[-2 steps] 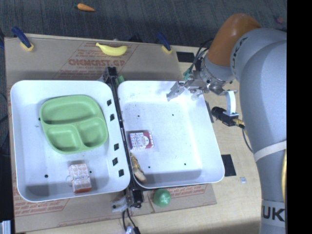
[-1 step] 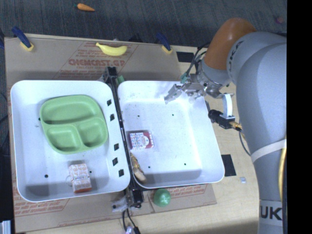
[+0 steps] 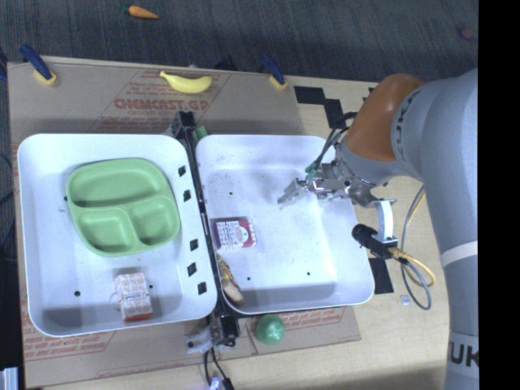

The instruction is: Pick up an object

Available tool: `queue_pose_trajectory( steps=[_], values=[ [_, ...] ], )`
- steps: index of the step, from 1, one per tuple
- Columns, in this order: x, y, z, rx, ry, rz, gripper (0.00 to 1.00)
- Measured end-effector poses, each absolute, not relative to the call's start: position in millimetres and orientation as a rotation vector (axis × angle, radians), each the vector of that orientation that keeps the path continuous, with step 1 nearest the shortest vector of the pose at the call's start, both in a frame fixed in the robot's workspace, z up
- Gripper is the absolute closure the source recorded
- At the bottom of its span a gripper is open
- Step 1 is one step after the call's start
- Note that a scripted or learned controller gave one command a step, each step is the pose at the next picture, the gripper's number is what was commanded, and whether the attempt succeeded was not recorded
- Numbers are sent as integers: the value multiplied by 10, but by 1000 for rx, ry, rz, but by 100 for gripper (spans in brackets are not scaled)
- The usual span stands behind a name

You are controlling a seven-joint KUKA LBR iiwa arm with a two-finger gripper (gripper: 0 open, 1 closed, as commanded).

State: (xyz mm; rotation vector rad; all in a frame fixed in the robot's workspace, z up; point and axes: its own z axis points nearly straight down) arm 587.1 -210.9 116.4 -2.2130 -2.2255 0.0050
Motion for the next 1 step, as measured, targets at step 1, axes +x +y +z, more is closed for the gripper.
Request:
queue_pose_trajectory(
  steps=[1],
  values=[
    [6091,-2109,1487,-2216,-2227,0,0]
  ],
)
